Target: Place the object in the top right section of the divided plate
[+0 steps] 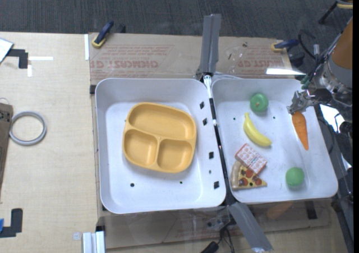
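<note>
A yellow divided plate [127,134] lies in the left bin [109,190], with one wide section at the back and two smaller ones at the front; all hold nothing. My gripper [297,106] hovers at the right side of the right bin [280,193], shut on the top end of an orange carrot [302,130]. The carrot hangs point-down below the fingers, near the bin's right wall.
In the right bin lie a green apple [258,102], a banana [256,130], a red snack box [251,158], a pizza slice [247,178] and a green ball [295,176]. A tape roll [25,127] rests on the bench at the far left.
</note>
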